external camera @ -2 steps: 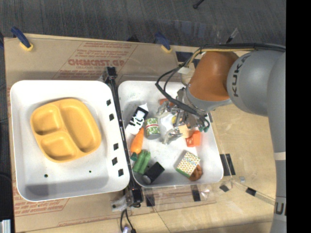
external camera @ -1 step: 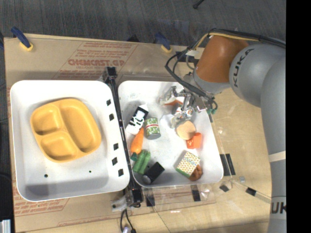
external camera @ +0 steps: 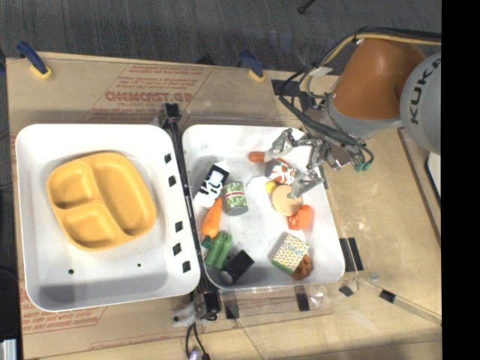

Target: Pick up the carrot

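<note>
The two shallow white bins (external camera: pixel 97 287) look like smooth, slightly glossy plastic. In the left one, a yellow sectioned tray (external camera: pixel 101 199) is matt plastic. Right of that tray, the orange carrot (external camera: pixel 213 217) looks smooth and plastic, and the silvery two-finger gripper (external camera: pixel 300 172) is bare shiny metal.

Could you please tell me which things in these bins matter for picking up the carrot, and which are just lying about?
Belongs to the job:
carrot
gripper
right bin

Just lying about:
yellow divided tray
small can
patterned box
black block
left bin
</note>
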`<state>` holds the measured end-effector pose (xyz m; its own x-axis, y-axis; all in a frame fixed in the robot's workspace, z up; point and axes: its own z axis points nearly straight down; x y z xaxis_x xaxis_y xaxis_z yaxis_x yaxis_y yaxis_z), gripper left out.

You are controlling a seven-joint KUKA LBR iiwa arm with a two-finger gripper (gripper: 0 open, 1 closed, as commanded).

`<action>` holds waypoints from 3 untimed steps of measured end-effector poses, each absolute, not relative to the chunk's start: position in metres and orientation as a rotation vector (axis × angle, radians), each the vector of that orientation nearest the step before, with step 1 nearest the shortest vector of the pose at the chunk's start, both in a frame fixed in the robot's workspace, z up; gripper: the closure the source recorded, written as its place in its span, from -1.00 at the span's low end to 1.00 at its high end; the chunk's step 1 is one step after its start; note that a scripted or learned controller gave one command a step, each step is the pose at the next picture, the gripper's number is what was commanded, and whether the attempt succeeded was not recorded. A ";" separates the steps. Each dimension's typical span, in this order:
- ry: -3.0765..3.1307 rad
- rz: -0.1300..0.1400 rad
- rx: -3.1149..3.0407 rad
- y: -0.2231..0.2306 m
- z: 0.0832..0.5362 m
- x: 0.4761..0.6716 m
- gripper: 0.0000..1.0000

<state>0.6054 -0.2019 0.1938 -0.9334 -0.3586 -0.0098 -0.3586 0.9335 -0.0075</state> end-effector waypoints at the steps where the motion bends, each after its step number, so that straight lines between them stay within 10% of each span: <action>1: 3.078 0.008 -0.651 -0.191 0.102 0.556 -1.00; 2: 3.065 0.001 -0.660 -0.190 0.116 0.561 1.00; 3: 3.065 0.001 -0.661 -0.189 0.116 0.561 -1.00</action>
<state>0.5612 -0.1895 0.1159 -0.9110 -0.4123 -0.0058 -0.4123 0.9110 -0.0009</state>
